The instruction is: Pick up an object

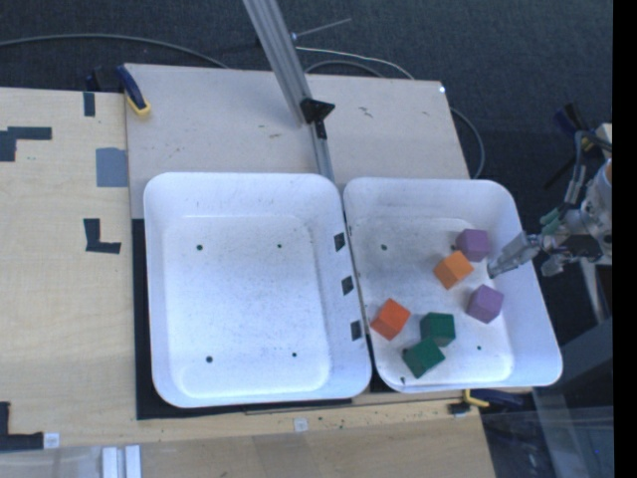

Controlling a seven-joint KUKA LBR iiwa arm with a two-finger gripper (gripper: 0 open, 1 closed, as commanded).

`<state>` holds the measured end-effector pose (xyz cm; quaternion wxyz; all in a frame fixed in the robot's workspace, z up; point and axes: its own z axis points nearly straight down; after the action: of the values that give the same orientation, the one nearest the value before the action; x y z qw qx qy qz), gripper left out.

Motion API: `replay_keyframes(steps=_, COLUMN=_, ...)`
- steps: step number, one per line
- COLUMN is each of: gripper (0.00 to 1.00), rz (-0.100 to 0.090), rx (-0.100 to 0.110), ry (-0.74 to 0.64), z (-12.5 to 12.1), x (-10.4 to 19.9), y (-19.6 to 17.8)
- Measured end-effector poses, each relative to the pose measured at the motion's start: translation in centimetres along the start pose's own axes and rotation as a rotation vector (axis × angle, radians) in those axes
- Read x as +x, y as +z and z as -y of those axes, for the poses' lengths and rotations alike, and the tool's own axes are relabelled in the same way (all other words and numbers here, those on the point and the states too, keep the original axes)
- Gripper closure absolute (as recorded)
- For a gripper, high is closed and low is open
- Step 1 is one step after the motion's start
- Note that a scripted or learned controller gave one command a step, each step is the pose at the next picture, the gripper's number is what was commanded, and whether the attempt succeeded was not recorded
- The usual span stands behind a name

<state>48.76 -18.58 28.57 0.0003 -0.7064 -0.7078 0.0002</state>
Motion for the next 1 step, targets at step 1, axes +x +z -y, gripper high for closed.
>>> replay_keyframes(steps=1, gripper=0.00, rz=0.003, rx=-0.001, ry=0.001, z=-1.93, x=0.17, y=16.14)
